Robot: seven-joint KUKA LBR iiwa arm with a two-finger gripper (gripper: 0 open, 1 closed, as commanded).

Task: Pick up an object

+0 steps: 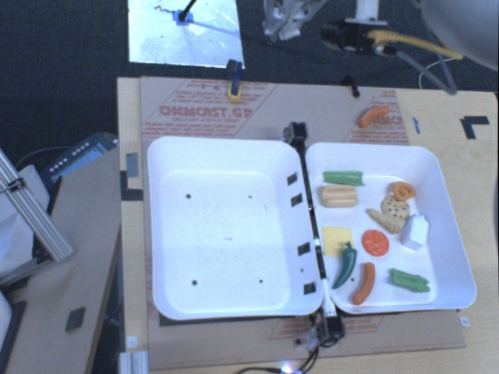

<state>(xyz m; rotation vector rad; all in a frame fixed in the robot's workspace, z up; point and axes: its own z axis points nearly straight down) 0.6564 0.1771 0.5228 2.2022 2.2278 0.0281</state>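
Left bin (168,287) lies bare; pincer (290,22) (finger state unclear) hangs beyond both bins.

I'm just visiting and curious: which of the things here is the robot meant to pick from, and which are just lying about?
For the job:
the gripper, up beyond the bench
toy foods in the right bin: green bean, bread roll, tomato slice, green pepper, sausage

Lying about:
a second sausage on the bench outside the bins
the left bin
the yellow clamp
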